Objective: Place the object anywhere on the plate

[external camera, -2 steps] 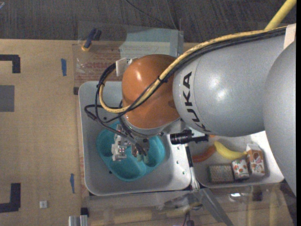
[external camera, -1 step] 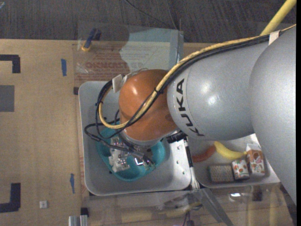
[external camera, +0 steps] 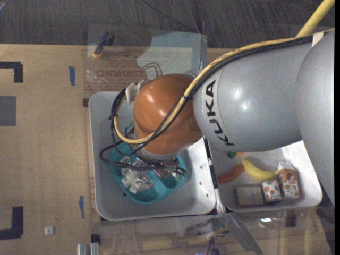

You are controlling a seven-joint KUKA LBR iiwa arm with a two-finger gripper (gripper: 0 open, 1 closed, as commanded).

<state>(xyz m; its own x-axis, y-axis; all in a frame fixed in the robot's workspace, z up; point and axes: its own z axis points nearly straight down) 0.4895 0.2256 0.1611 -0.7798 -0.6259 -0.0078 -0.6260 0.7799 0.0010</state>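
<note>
A teal plate (external camera: 162, 191) lies in the left white bin (external camera: 97, 158), toward its front. My gripper (external camera: 136, 176) hangs straight over the plate's left half, its metal head low above or touching the plate. The orange wrist band (external camera: 162, 113) and black cables cover the middle of the bin and the plate's far part. Whether anything sits under the gripper is hidden by its own body.
The right white bin (external camera: 313, 194) holds a yellow banana (external camera: 258, 170), an orange carrot-like piece (external camera: 229, 175), a dark rectangular pad (external camera: 248, 195) and two small cartons (external camera: 280, 185). The large grey arm link (external camera: 255, 100) spans both bins. Wooden bench surface lies to the left.
</note>
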